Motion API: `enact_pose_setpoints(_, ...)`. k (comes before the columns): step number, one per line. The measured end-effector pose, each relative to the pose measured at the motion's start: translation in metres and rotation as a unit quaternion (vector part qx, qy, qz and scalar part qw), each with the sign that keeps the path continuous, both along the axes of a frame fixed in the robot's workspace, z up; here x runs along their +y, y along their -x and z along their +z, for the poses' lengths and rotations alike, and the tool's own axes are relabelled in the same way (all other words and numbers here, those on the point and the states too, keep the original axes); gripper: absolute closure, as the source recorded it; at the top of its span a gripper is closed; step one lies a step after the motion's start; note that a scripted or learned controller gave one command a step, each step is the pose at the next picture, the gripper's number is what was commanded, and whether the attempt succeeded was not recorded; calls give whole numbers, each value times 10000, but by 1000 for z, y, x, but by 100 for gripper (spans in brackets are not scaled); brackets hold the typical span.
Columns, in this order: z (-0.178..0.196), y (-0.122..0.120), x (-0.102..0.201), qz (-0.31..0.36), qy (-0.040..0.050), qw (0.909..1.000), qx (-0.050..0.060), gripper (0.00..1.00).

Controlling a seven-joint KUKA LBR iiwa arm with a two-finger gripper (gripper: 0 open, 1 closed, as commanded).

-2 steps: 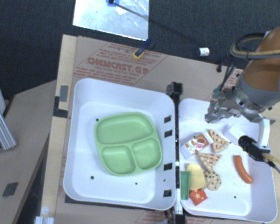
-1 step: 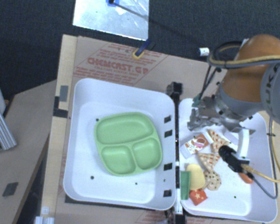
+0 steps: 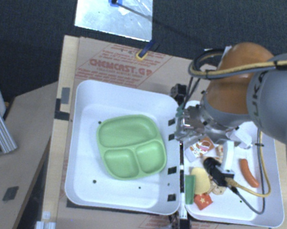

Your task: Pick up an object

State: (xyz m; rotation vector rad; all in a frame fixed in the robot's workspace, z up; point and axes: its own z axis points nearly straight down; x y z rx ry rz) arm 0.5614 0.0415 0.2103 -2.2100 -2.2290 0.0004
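Camera view has the gripper over the left edge of the right bin, close to the wall between the 2 bins. I cannot tell if it is wide or narrow. The things to pick lie in this bin: a small packet, a yellow toy, a red card and an orange sausage. Most sit close together, so it might hit the wall or grab 2. A green tray lies in the left bin.

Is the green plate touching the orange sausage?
Apart. The camera view shows the green plate in the left bin, the orange sausage in the right bin.
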Motion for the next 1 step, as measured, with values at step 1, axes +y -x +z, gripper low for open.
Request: enact_pose_setpoints(1, 5, 20, 34, 0, 0, 10000, -3, 100)
